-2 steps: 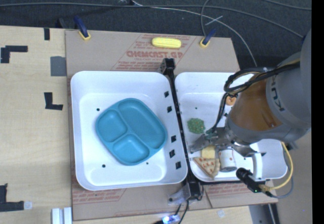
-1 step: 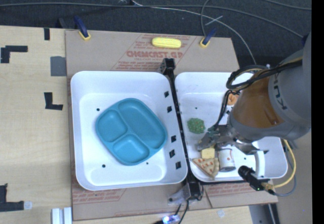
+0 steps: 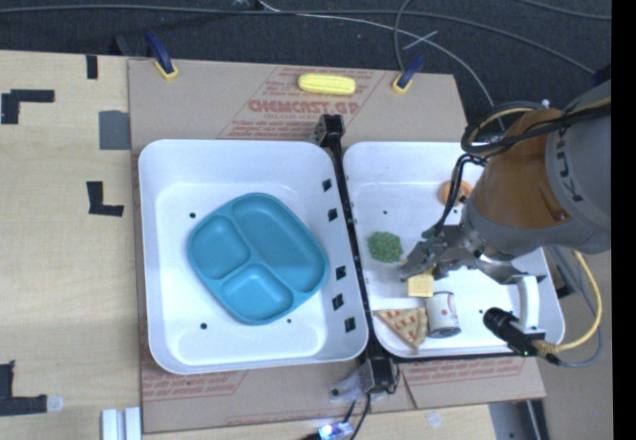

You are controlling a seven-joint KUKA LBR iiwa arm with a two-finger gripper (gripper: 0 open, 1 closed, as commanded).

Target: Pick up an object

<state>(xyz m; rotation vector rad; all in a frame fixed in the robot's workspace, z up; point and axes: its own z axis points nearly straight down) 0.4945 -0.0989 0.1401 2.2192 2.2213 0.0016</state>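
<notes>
My gripper hangs low over the middle of the right bin, reaching in from the right. Just under its tip lies a small yellow block, and a green, bumpy broccoli-like piece sits close to its left. A pizza slice and a small white can with a dark band lie at the bin's front. An orange object shows partly behind the arm at the back. Nothing is visibly lifted off the bin floor.
The left bin holds a blue divided plate. A yellow corn cob lies on the cardboard behind the bins. Black clips run along the divider between the bins. Cables loop over the arm at the right.
</notes>
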